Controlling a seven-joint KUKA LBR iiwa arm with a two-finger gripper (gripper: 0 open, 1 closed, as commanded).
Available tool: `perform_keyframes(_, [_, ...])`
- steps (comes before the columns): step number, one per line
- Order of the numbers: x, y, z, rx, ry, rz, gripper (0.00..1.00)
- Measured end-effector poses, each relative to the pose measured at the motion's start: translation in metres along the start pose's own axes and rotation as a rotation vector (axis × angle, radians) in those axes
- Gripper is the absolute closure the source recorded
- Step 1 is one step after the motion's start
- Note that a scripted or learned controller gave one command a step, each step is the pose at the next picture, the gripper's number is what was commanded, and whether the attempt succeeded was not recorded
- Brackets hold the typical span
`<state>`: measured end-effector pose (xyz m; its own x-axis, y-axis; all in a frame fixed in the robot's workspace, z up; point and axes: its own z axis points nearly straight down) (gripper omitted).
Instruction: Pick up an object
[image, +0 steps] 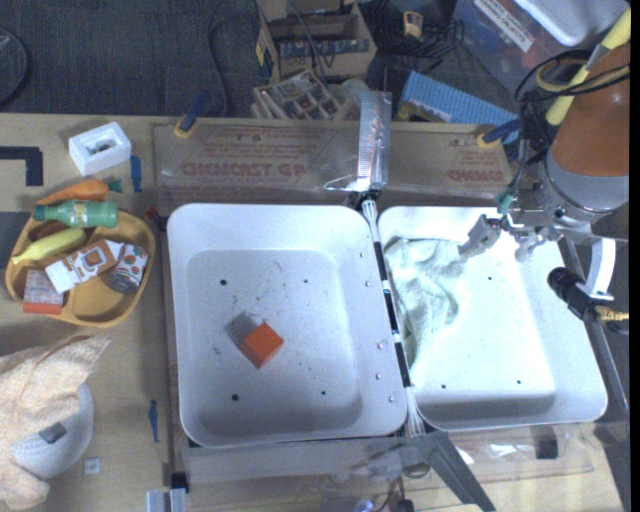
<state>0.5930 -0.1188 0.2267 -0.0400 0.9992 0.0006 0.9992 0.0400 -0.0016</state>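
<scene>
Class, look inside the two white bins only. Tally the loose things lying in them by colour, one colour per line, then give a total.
Orange: 1, the block in the left bin
Pale green-white: 1, the crumpled cloth in the right bin
Total: 2

Grey arm (590, 150) reaches in, pincer (478, 237) lowered.
</scene>
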Motion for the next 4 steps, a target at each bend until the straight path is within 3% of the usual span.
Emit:
perform_keyframes(1, [-0.015, -0.002, 0.138, -0.011, -0.002, 0.033, 0.00])
perform_keyframes(2, [0.010, 0.008, 0.123, -0.005, -0.002, -0.028, 0.00])
perform_keyframes(3, [0.008, 0.009, 0.113, -0.008, -0.003, -0.024, 1.00])
perform_keyframes(4, [0.008, 0.009, 0.113, -0.008, -0.003, -0.024, 0.00])
